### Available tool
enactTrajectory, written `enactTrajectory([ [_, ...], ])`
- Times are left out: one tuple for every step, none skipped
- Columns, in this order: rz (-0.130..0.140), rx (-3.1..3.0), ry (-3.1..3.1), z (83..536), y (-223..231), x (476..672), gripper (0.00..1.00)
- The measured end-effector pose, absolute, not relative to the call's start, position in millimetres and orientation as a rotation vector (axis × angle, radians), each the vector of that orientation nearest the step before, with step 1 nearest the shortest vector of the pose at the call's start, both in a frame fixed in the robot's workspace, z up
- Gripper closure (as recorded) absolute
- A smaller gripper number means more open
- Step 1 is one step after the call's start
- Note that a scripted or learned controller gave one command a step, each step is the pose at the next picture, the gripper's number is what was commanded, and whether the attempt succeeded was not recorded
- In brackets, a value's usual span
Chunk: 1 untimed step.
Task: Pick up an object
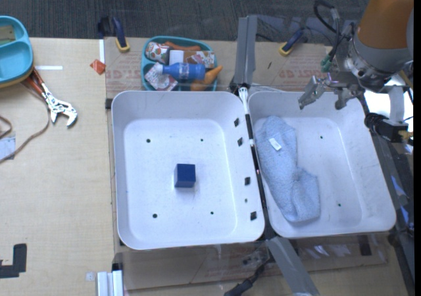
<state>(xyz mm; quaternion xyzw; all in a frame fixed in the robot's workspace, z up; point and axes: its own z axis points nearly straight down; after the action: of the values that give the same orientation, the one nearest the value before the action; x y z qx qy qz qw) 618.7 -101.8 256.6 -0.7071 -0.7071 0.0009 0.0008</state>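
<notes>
A small blue cube (pixel 185 175) rests near the middle of the left white bin (pixel 131 222). A light blue folded cloth (pixel 287 170) lies along the left side of the right white bin (pixel 355 216). My gripper (pixel 325 94) hangs above the far edge of the right bin, up and to the right of the cloth. Its two fingers are spread apart and hold nothing.
Behind the left bin stands a teal bowl (pixel 179 64) full of small packets and toys. A wrench (pixel 56 107) and a blue tray (pixel 14 48) lie on the wooden bench at the left. Clamps (pixel 118 31) sit along the back edge.
</notes>
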Motion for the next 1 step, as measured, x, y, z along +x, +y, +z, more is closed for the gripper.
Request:
enactTrajectory([
  [0.004, -2.156, -2.283, 152.2, -108.9, 658.3, 0.0],
])
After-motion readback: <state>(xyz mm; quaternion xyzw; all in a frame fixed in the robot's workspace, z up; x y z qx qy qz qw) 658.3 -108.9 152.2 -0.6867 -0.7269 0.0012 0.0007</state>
